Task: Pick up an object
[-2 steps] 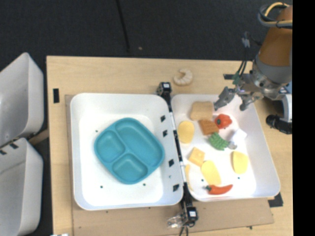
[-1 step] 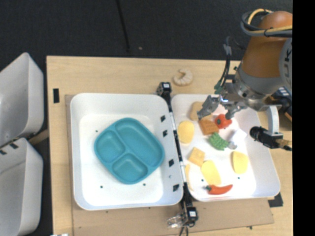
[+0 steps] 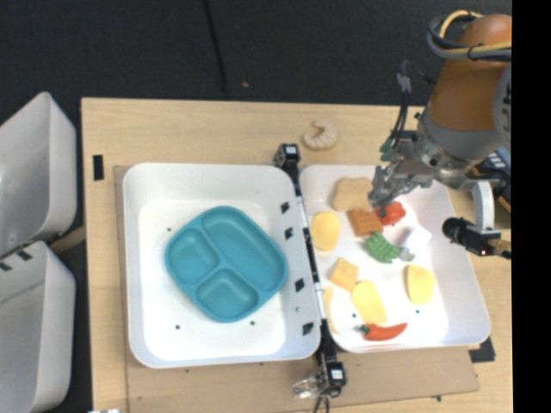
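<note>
The right bin [image 3: 456, 317] holds several toy foods. Among them are a tan bread slice [image 3: 347, 192], an orange cracker [image 3: 363, 223], a small red piece [image 3: 395, 212] and a green leafy piece [image 3: 380, 248]. There are also a yellow round [image 3: 325, 230], an orange square [image 3: 343, 274], two yellow lumps [image 3: 367, 299] [image 3: 419, 284] and a red chili [image 3: 385, 331]. My gripper [image 3: 381, 198] hangs low over the bin's upper middle, right at the red piece and the cracker's top edge. Nothing visibly sits in its grasp.
A teal divided plate [image 3: 225, 262] lies in the left bin [image 3: 146, 317]. A pale curled toy [image 3: 321, 135] rests on the wooden bench behind the bins. Black clips [image 3: 287, 154] mark the seam between the bins. White chairs [image 3: 30, 170] stand at the left.
</note>
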`<state>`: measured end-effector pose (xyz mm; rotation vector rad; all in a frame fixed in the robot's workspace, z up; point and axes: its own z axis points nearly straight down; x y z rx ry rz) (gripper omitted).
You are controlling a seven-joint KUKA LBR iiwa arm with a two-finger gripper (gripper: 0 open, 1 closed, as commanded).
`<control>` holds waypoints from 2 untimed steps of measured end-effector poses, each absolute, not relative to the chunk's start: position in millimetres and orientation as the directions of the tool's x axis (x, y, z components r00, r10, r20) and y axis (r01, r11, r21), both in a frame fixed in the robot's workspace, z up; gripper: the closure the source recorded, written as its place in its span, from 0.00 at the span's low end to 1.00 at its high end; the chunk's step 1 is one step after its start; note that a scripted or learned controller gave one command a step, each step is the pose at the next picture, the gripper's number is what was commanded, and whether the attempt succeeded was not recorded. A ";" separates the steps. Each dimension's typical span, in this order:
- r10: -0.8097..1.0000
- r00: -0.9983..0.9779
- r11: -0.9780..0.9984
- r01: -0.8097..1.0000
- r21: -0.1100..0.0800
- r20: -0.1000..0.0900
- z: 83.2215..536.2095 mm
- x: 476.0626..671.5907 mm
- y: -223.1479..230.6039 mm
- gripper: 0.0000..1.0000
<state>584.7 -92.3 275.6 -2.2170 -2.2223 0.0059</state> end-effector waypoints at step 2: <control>1.000 -0.006 0.006 1.000 -0.007 0.000 262.4 591.6 34.9 1.00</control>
